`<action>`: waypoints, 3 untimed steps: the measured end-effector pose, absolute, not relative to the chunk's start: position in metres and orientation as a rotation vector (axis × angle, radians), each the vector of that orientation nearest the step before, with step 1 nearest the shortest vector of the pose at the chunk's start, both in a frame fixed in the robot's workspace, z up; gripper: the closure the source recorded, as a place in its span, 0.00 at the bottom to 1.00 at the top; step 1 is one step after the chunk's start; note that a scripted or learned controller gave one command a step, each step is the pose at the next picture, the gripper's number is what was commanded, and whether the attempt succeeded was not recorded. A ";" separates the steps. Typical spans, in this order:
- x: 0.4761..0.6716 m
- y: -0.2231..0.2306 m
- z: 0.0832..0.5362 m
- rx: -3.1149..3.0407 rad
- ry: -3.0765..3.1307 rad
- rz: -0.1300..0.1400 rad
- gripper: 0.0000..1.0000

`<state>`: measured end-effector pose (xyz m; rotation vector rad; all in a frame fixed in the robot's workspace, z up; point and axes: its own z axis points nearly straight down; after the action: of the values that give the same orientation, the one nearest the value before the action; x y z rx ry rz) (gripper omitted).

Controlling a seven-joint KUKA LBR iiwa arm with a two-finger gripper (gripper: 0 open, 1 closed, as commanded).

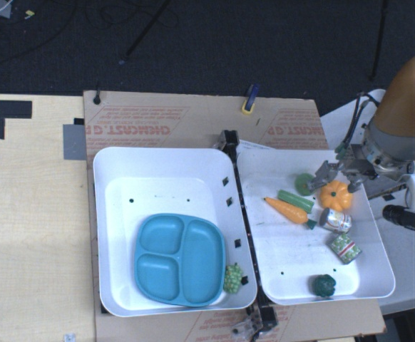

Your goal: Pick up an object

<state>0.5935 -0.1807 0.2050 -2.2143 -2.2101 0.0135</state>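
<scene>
Gripper (341, 175) is over the right white bin (293, 291), fingers spread apart, straddling the small orange plastic pumpkin (336, 195) at the bin's far right; nothing clamped yet. I'd drop straight down, centre on the pumpkin and keep clear of the silver can (336, 221) just near of it. Cardboard underlay (165, 120) carries red print, mirrored, unreadable.

A dark carpeted floor (193, 34) crossed by thin cables fills the top of the frame. Below it lies a pale wooden counter (29, 212) with dark patches at upper left, overlaid by a printed cardboard sheet (165, 123) mid-frame.
</scene>
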 end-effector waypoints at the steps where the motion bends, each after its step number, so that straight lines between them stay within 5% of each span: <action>1: 0.596 -0.181 0.214 -2.221 -2.221 0.001 0.00; 3: 0.593 -0.168 0.107 -2.217 -2.219 0.001 0.00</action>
<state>0.5927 -0.1682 0.1066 -2.2166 -2.2192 0.0009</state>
